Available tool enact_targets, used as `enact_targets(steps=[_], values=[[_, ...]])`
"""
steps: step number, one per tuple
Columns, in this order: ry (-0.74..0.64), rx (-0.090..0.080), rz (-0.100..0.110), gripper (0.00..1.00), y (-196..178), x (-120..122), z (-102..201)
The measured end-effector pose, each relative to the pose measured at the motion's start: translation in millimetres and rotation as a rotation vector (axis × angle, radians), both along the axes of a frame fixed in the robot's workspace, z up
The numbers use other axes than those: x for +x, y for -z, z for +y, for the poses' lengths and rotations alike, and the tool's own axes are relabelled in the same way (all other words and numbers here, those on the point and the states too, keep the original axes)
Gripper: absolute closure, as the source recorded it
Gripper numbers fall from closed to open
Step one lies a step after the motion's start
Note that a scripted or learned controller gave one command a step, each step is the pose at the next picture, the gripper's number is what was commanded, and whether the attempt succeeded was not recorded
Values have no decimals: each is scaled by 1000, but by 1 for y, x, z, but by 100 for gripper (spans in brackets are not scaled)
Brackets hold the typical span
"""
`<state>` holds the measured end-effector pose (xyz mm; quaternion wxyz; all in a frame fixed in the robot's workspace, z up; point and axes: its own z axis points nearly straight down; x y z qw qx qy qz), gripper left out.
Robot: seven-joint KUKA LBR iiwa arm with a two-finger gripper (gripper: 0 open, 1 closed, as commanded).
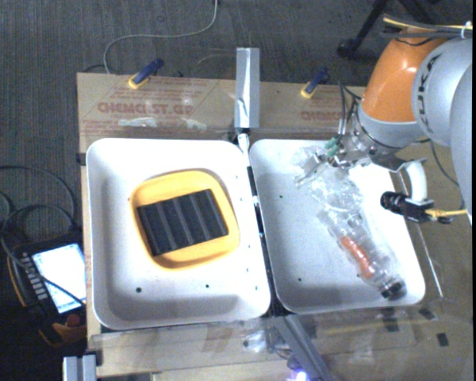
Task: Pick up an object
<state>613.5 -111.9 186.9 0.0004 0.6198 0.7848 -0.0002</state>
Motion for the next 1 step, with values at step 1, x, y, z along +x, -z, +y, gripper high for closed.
enact_targets(steps=[1], values=[[309,-3,2,100,-64,10,16]])
